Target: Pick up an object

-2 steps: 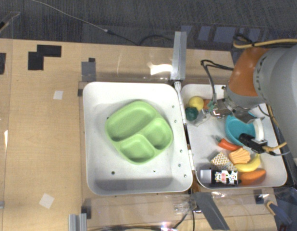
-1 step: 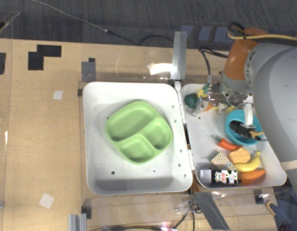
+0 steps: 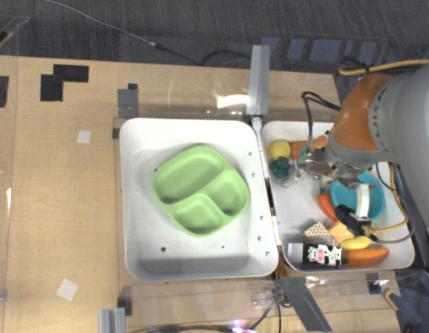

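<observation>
The grey arm's fingers [image 3: 313, 164] hang low over the right white bin [image 3: 402, 255], near a yellow ball [image 3: 280, 149] and a small green toy [image 3: 281, 167]. I cannot tell if they are open. The black box's [image 3: 321, 254] label is too small to read. A green three-part plate [image 3: 200, 189] lies in the left white bin [image 3: 138, 255].

I look down on a wooden tabletop [image 3: 55, 207] carrying two shallow white bins side by side. The left bin [image 3: 135, 248] holds a green divided plate [image 3: 200, 189]. My arm [image 3: 381, 116], grey with an orange band, reaches over the right bin [image 3: 294, 217]. In that bin lie a yellow ball [image 3: 279, 148] beside a small green toy [image 3: 280, 166], a blue cup [image 3: 364, 200], a banana [image 3: 357, 243], an orange piece [image 3: 367, 256] and a black carton [image 3: 321, 254].
</observation>
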`<act>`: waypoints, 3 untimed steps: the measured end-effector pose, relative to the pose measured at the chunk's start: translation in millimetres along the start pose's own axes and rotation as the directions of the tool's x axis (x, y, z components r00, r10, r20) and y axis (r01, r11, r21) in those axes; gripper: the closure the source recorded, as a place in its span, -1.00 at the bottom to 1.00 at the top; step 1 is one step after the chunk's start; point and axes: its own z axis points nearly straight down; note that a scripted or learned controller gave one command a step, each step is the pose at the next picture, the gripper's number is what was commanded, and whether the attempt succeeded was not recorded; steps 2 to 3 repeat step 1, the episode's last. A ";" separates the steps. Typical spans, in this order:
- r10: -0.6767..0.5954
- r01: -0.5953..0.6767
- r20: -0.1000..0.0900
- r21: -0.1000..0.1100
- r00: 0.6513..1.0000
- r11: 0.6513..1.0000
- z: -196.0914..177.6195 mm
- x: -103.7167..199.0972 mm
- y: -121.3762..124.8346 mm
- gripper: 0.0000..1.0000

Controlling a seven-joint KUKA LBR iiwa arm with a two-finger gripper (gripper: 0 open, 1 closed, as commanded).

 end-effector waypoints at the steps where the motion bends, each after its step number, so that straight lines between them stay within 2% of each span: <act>1: 0.032 -0.032 0.003 0.002 0.999 0.999 3.0 -6.6 68.1 -1.00; 3: 0.032 -0.032 0.003 0.002 0.999 0.999 3.0 -6.6 68.1 -1.00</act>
